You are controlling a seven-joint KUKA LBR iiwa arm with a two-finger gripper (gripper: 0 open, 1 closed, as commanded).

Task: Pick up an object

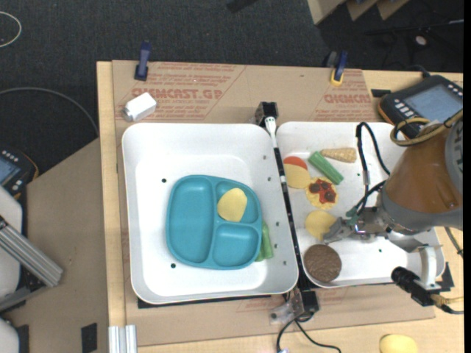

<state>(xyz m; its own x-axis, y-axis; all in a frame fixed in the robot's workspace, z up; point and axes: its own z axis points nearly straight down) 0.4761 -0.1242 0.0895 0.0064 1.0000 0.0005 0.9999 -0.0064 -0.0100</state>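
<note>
The right bin (368, 271) holds several toy foods: a red and yellow slice (296, 172), a green pod (325, 167), a tan cone (339, 154), a red and brown piece (322, 191), a pale yellow round piece (319, 222) and a brown disc (322, 262). My gripper (335, 232) is low in this bin. Its tip lies just right of the yellow round piece and above the brown disc. Nothing visibly sits in its grasp.
The left bin (147, 197) carries a blue divided plate (212, 220) with a yellow piece (232, 204) on it and a green item (265, 243) at the plate's right edge. The arm's orange band (427, 175) hangs over the right bin. A black cable (364, 160) loops nearby.
</note>
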